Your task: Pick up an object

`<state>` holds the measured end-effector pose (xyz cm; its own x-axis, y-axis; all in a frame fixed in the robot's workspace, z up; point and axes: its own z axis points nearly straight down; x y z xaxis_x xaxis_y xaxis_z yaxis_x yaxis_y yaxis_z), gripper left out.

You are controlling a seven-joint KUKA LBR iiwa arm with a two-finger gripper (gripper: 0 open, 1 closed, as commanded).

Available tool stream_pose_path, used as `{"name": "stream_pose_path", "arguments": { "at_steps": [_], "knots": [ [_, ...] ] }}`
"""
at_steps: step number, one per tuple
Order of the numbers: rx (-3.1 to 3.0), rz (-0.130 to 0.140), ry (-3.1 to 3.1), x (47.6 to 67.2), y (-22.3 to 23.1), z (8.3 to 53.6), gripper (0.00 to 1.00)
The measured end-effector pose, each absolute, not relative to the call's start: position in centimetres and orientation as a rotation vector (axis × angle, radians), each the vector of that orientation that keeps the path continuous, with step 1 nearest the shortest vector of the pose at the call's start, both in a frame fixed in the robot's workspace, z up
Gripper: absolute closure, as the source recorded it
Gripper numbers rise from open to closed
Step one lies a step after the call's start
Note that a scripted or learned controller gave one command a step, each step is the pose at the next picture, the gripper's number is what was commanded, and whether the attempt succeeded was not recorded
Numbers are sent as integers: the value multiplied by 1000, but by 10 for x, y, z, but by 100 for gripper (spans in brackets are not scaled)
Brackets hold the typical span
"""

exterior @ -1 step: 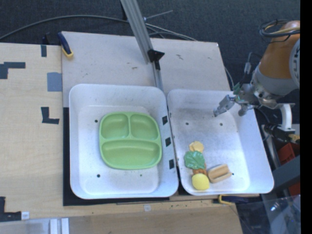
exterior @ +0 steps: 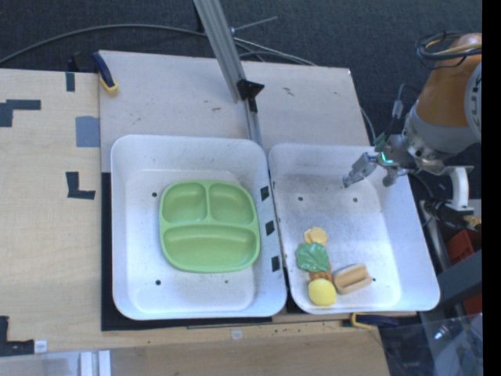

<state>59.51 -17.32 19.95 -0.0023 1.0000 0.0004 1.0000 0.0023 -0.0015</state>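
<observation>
In the right bin point(exterior: 407, 233), near its front edge, lie several small toy foods: a round tan piece point(exterior: 315, 236), a green leafy piece point(exterior: 312, 256), a yellow ball point(exterior: 322, 291) and a tan bun-like piece point(exterior: 351, 278). My gripper point(exterior: 373, 172) hangs over the far right part of that bin, well behind and to the right of the foods. Its two fingers stand spread apart with nothing between them.
The left bin point(exterior: 125, 233) holds a green divided plate point(exterior: 209, 225). A grey metal post point(exterior: 223, 41) slants down to the divide between the bins. Cables run over the dark floor at the back. A blue and yellow clamp point(exterior: 104, 72) sits on the bench's far left.
</observation>
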Motion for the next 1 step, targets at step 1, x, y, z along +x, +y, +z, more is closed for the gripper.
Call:
{"name": "stream_pose_path", "arguments": {
  "at_steps": [1],
  "knots": [
    [-2216, 8, -2219, 585, -172, 139, 0]
  ]
}}
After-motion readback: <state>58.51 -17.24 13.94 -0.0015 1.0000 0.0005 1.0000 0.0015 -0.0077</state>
